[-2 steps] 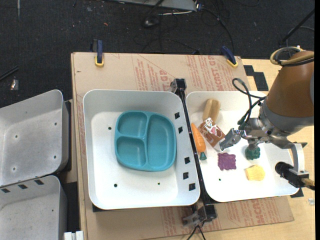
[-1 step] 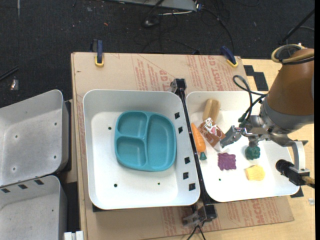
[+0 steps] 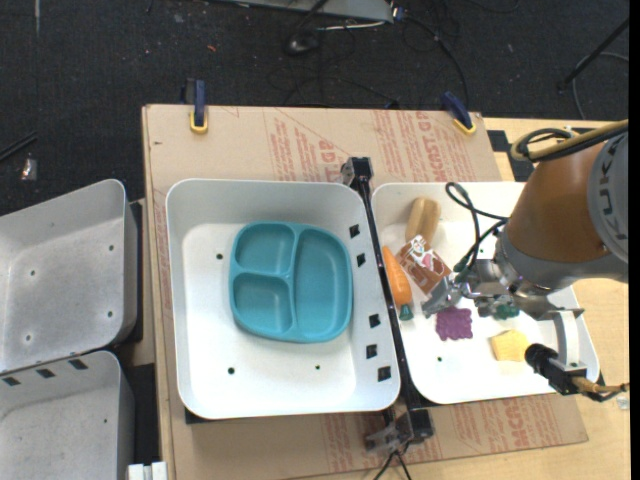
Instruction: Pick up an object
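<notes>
We see claw (image 3: 447, 300) low in right bin (image 3: 440, 383); cannot tell its state. Purple piece (image 3: 455, 324) at 5 o'clock, carrot (image 3: 397, 275) at 10: crowding risks missed grasp.

A robotics lab: clamped cardboard bench (image 3: 300, 138), two white bins (image 3: 190, 268), loose cables (image 3: 440, 28) on dark carpet.

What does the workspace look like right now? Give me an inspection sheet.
Surface: cardboard-covered bench bearing left bin and right bin.
Job's things: in the right bin, orange carrot, tan bread roll, red-and-white packet, purple grapes, yellow cheese wedge.
Clutter: teal divided plate in the left bin.
Grippers: gripper low over the right bin, beside the packet and above the grapes.
Cables: black cables along the arm; more on the floor.
Surroundings: dark floor, spare white trays at left.
</notes>
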